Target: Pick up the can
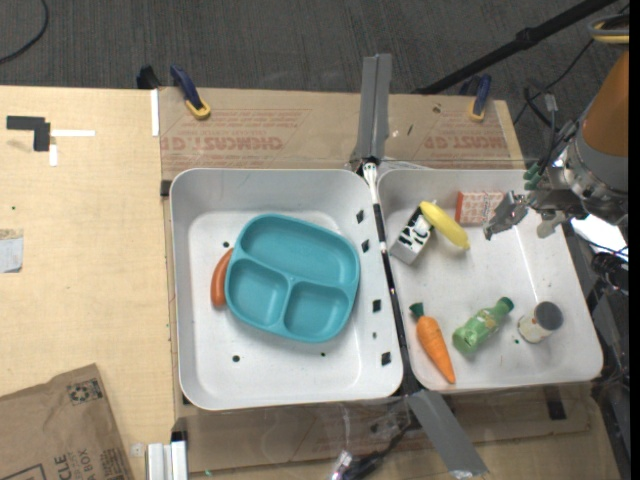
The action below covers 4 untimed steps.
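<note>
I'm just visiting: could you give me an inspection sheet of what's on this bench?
Surface: left bin and right bin on a wooden bench.
Job's things: can lying at the right bin's far edge.
Clutter: banana, box, carrot, bottle, jar in right bin; plate in left bin.
End effector: open, just right of the can, holding nothing.
Cables: black, beside the arm.
Surroundings: cardboard, clamps, grey floor.

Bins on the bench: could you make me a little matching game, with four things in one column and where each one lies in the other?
Things:
1. teal plate
2. banana
3. green bottle
4. can

Places:
A. right bin, far side, by the black-and-white box
B. right bin, near right corner
C. left bin, middle
D. right bin, between carrot and can

Pairs: 1-C, 2-A, 3-D, 4-B
</note>
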Motion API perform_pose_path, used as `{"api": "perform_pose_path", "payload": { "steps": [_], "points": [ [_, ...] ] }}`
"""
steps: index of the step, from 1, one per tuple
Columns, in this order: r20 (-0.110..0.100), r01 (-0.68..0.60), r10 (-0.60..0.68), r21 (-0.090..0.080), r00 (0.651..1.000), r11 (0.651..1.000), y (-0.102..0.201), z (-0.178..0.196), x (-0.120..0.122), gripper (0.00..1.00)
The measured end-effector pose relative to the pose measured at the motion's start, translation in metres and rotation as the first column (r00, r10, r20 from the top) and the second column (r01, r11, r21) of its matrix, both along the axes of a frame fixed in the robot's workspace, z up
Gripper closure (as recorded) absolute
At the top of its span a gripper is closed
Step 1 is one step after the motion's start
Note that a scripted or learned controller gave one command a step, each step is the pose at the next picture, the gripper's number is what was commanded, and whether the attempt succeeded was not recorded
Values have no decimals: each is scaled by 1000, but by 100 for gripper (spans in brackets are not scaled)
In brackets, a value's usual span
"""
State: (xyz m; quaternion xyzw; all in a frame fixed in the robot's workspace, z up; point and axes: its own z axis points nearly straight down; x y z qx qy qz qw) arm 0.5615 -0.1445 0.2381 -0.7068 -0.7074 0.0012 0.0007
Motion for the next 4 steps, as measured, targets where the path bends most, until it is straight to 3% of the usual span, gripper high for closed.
{"api": "perform_pose_path", "payload": {
  "steps": [1,2,3,4],
  "points": [
    [1,133,-133,-1,991,991,25,82,-8,0],
    [-1,143,-143,-1,990,990,3,-23,29,0],
    [0,99,-99,0,995,995,-67,-87,-18,0],
    [0,101,-101,0,995,995,-68,-78,-17,100]
  ]
}}
